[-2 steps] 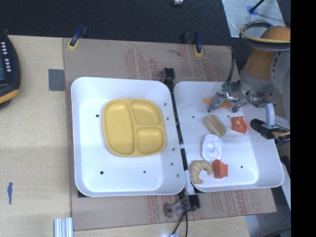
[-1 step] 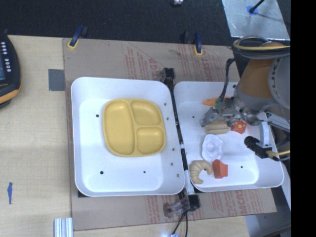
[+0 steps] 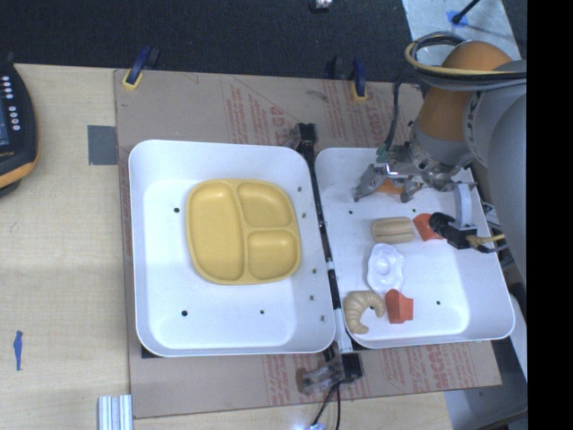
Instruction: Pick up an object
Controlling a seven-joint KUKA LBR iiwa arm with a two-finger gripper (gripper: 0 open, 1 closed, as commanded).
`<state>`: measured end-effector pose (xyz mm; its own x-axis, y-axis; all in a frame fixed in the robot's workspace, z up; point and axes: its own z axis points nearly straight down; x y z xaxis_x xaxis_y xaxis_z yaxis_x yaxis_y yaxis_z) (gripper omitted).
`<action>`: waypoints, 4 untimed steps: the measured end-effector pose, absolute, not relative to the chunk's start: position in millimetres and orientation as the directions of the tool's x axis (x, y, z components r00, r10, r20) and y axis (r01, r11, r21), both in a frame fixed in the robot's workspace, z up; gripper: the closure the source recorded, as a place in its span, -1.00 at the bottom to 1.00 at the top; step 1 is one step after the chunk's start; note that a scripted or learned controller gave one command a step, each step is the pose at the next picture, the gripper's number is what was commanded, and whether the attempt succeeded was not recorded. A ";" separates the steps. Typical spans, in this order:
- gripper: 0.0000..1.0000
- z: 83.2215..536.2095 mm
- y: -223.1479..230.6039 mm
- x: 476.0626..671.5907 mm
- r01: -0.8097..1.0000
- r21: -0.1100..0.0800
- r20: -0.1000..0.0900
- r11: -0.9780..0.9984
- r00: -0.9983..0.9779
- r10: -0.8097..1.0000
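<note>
Two bins (image 3: 143, 240) sat mid-frame; upper right, the gripper (image 3: 387, 182) hung spread and unladen above a bun (image 3: 393, 230).

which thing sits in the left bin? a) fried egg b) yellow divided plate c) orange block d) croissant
b: the yellow divided plate lies alone in the left bin, while the croissant, fried egg and orange block all lie in the right bin.
</note>
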<state>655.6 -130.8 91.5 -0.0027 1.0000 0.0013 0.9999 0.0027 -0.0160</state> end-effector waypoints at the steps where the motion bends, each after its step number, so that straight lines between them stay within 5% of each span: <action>1: -1.00 91.5 -108.0 612.1 1.000 -0.009 0.001 0.003 -0.003 1.000; 2: -1.00 91.5 -125.5 579.6 1.000 -0.008 0.000 0.003 -0.003 1.000; 3: 1.00 102.5 -126.0 581.5 1.000 -0.005 -0.001 0.003 -0.003 1.000; 4: 1.00 198.4 -63.3 617.7 1.000 0.009 0.001 0.011 -0.011 1.000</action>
